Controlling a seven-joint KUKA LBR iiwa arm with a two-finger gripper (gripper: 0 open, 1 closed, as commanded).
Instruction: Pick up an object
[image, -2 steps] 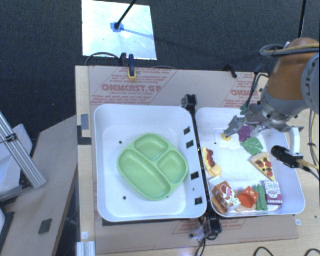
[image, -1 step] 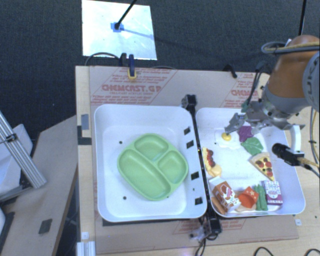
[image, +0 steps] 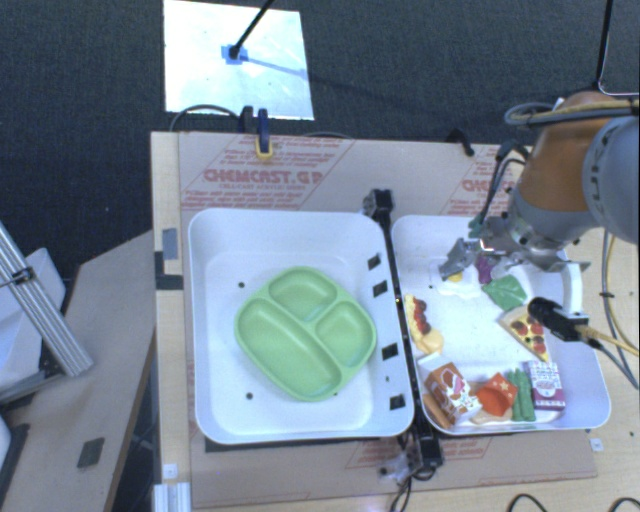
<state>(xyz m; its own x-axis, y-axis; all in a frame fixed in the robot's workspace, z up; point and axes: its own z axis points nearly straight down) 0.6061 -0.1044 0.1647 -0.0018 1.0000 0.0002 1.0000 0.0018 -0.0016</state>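
The gripper (image: 470, 257) hangs low over the far end of the right bin (image: 600, 405), beside a green toy (image: 506, 291) and something purple (image: 486, 268), perhaps touching it. Its spread cannot be made out, nor any hold. More toys lie along the near edge. The left bin (image: 215, 235) carries 1 green divided plate (image: 305, 333).

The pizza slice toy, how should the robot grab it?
Probably from straight above, pinching the pizza slice across its narrower pointed half. It lies flat in the right bin, tip toward the front, with a black-and-white arm part close by its right side, so coming from the left looks safer.
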